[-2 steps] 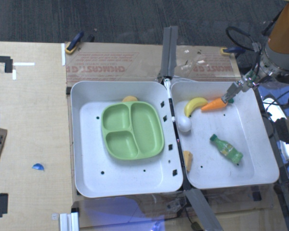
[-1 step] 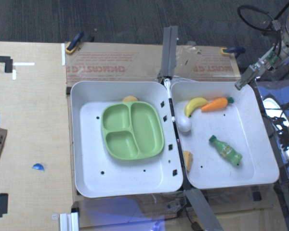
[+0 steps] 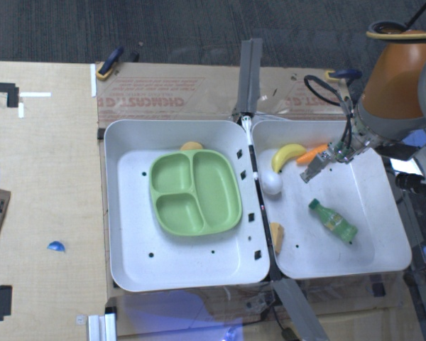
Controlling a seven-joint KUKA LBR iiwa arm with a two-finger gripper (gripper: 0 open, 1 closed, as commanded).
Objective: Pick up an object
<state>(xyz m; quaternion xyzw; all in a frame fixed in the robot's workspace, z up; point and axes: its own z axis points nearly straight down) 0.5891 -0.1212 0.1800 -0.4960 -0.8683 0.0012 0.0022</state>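
Banana [image 3: 287,155] lies at the far left of the right bin [image 3: 383,261], just beside the pincer [image 3: 314,170]: likely light, soft, smooth-skinned, best gripped across its middle. An orange thing [image 3: 311,155] behind is half hidden. Whether the pincer is apart or together I cannot tell.

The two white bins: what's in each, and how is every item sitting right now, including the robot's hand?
Green divided tray: flat in the left bin, right side up.
Banana: lying in the right bin, near its back left corner.
Carrot: lying beside the banana.
White ball: resting at the right bin's left wall.
Green bottle: on its side, mid bin.
Hand: over the right bin beside the carrot, nothing seen in it.
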